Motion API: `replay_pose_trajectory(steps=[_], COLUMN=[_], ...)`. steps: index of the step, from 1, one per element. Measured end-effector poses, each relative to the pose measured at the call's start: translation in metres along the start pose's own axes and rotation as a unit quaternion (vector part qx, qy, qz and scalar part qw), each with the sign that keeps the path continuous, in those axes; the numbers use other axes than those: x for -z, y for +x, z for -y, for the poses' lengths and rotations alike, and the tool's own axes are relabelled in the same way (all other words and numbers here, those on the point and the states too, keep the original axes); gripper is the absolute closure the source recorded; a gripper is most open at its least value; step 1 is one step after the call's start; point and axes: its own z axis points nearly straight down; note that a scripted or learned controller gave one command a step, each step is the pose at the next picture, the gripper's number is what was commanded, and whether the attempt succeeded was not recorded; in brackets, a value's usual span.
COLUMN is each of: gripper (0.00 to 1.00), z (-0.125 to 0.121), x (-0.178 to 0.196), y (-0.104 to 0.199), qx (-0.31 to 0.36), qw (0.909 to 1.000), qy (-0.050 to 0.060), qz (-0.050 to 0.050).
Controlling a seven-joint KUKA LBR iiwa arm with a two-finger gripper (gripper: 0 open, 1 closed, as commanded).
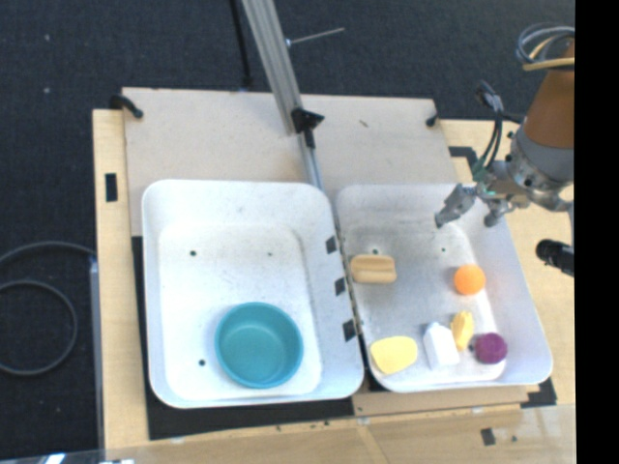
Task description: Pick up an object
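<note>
Pretty clearly a robotics lab setup, not anyone's kitchen. You've got 2 shallow white bins [242, 259] [503, 259] sitting on a plywood bench [280, 129], an aluminium rail [271, 46] slanting in from the far side, dark carpet [58, 66] all around, and loose black cable [34, 307] coiled on the floor at left. The grey arm [546, 133] with exposed wiring at right seals it.

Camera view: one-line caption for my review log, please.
Hand open above right bin holding small objects; teal bowl in left bin.
</note>
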Motion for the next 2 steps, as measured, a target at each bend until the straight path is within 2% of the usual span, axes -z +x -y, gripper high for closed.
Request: replay_pose_trajectory(steps=[1,2], gripper=[0.0,0.0], z=[0.0,0.0], x=[0.0,-0.042], y=[0.0,0.001], qx=[0.0,-0.001], qw=[1.0,1.0], qy=[0.0,0.002], qz=[0.0,0.0])
